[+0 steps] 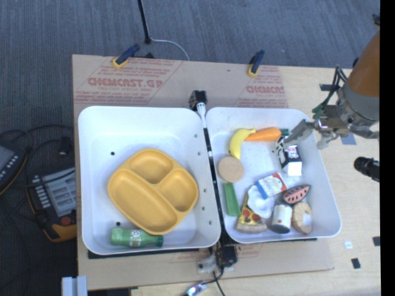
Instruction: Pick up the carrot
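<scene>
The carrot (262, 134), orange with a green stalk end, lies near the back wall of the right bin (321, 165), just right of a yellow banana (239, 142). My gripper (288, 148) reaches in from the right and hangs low over the bin, right beside the carrot's green end and slightly in front of it. Nothing orange shows at the gripper's tip. The carrot rests on the bin floor.
Also in the right bin are a tan disc (231, 169), a green stick (230, 199), a pizza slice (249, 217), a blue-white packet (268, 185), a watermelon slice (296, 194), a can (281, 217) and a bread piece (302, 217). The left bin holds a yellow divided plate (153, 190) and a green bottle (137, 237).
</scene>
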`<state>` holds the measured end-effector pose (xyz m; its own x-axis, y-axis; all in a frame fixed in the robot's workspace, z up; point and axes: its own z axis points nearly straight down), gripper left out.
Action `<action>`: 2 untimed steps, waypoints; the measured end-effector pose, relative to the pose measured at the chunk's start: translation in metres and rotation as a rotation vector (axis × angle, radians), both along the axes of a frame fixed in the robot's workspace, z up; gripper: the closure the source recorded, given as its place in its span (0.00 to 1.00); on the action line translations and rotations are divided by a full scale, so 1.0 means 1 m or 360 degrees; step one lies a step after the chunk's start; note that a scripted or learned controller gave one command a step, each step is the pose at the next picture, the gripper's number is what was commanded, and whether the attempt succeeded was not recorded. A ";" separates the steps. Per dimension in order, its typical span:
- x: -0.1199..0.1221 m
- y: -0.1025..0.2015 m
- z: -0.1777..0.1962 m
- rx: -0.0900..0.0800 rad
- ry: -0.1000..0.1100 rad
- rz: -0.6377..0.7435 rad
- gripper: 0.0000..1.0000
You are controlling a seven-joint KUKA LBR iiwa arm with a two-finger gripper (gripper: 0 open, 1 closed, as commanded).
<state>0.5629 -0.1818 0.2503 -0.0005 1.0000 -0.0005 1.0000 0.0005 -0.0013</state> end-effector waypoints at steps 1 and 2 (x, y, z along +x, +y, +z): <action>0.055 -0.036 -0.066 -0.0001 0.0000 -0.0140 0.00; 0.105 -0.022 -0.145 0.0000 -0.0027 0.0018 0.00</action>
<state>0.6676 -0.2034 0.1050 -0.0118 0.9999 -0.0003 0.9998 0.0118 0.0159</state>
